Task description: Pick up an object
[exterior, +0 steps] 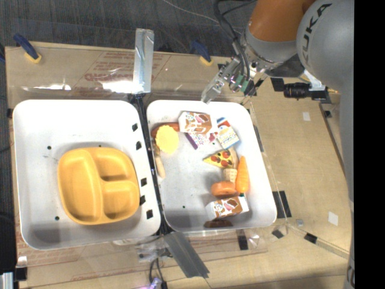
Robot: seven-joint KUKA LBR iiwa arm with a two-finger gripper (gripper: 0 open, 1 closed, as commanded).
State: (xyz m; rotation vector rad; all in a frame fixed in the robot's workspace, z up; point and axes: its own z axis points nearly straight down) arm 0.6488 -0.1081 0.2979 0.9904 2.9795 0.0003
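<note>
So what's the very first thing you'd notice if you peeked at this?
The big yellow divided tray sitting alone in the left bin grabs the eye first. Next comes the colourful heap of toy food in the right bin, such as a pizza slice, a carrot and a round yellow piece. The grey and orange robot arm looms over the bench's far right corner, its gripper just beyond the right bin's far edge.

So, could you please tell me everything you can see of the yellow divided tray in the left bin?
The yellow divided tray is a rounded, plastic-looking plate with three compartments: one long section on its left and two smaller ones on its right. It lies flat and right side up on the floor of the left bin, roughly central and turned a little askew. Its compartments hold nothing, and it touches nothing but the bin floor.
</note>
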